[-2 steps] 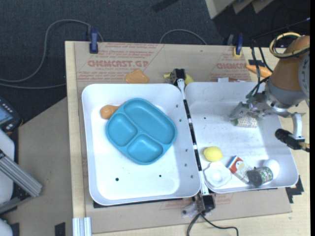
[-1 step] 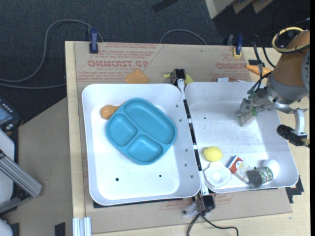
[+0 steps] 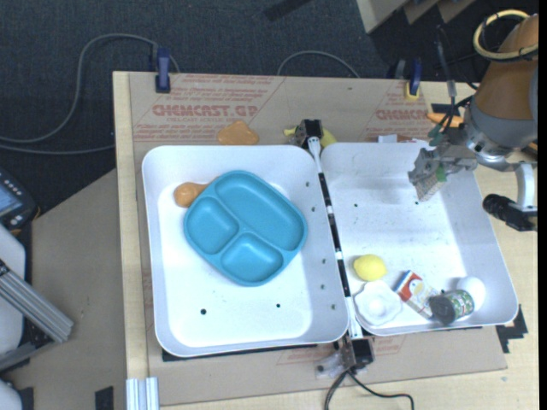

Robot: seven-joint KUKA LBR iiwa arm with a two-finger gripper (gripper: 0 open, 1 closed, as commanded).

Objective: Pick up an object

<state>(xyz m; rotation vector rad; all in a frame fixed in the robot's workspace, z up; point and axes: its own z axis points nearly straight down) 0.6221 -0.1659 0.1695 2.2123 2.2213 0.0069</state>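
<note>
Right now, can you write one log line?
claw: over right bin, upper part | blue tray: left bin | yellow ball: right bin, untouched

orange object (image 3: pixel 187 194) partly hidden under blue tray (image 3: pixel 245 226), arm (image 3: pixel 506 92) cut by right edge, gripper (image 3: pixel 425 178) fingertips possibly blurred

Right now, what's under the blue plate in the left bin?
An orange thing pokes out from under the blue plate's upper-left edge, on the left bin floor. The plate covers the rest of it, so its shape stays unclear.
</note>
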